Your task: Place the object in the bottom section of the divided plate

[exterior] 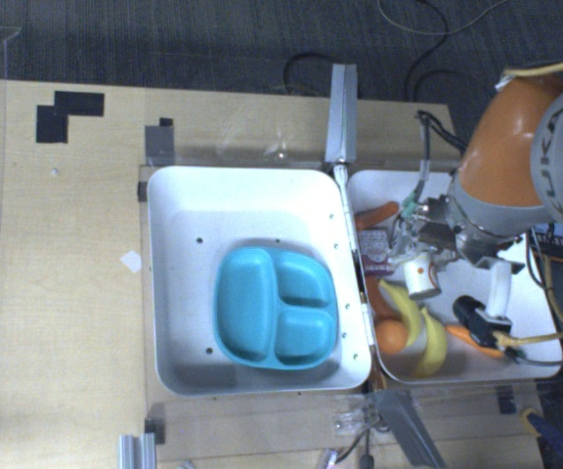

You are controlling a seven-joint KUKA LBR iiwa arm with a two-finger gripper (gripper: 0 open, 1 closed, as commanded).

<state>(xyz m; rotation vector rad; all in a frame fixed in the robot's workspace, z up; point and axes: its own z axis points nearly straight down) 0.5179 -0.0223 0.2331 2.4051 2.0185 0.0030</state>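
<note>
The plate [276,307], blue and divided, lies in the left bin [169,262] near its front edge. The gripper [411,252] hangs over the right bin [545,306], above the banana [418,325].

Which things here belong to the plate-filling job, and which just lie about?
Job:
divided plate, blue, in the left bin
gripper, over the right bin

Lying about:
banana
orange
carrot
Which one gets placed is unclear.
</note>
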